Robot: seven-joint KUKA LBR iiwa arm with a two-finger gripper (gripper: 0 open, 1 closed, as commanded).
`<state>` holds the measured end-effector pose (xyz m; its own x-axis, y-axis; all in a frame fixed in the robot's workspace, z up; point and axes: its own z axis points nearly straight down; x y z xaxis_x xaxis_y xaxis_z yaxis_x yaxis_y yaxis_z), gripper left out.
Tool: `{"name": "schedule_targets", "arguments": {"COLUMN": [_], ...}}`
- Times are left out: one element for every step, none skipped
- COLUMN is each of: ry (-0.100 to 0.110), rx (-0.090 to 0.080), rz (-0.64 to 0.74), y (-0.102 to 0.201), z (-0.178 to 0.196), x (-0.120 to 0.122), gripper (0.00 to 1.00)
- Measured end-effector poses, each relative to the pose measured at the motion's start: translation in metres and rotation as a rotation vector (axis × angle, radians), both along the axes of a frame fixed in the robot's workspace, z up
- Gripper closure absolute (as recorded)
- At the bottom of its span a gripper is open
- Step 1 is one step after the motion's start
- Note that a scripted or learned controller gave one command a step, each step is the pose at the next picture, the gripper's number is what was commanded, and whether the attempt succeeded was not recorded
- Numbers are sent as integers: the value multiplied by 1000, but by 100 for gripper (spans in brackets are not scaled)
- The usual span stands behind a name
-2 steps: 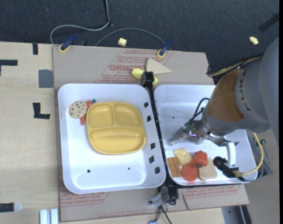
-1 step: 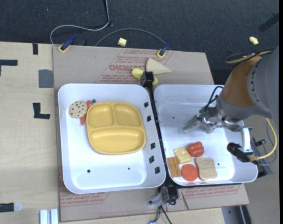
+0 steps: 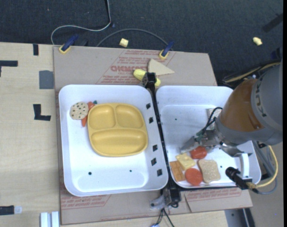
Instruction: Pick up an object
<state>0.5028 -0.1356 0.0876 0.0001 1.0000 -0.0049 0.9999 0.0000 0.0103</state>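
My gripper (image 3: 194, 144) hangs low in the right bin (image 3: 190, 100), reaching in from the right. A small red round piece (image 3: 198, 152) lies just under it, touching or nearly touching. I cannot see whether it is held. Along the bin's front wall lie a yellow cheese-like block (image 3: 186, 161), an orange cracker (image 3: 176, 170), a red tomato slice (image 3: 194, 176) and a tan bread slice (image 3: 209, 170).
The left bin (image 3: 72, 174) holds a yellow divided plate (image 3: 118, 129), a speckled cookie (image 3: 79, 110) and a small red-orange piece (image 3: 88, 111) at its back left. A black divider (image 3: 155, 126) runs between the bins. The arm's orange band (image 3: 240, 109) covers the right bin's far right.
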Motion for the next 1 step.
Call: {"name": "schedule_targets", "arguments": {"ry": [2], "rx": [0], "rz": [-1], "y": [-1], "z": [10], "x": [1], "gripper": [100]}}
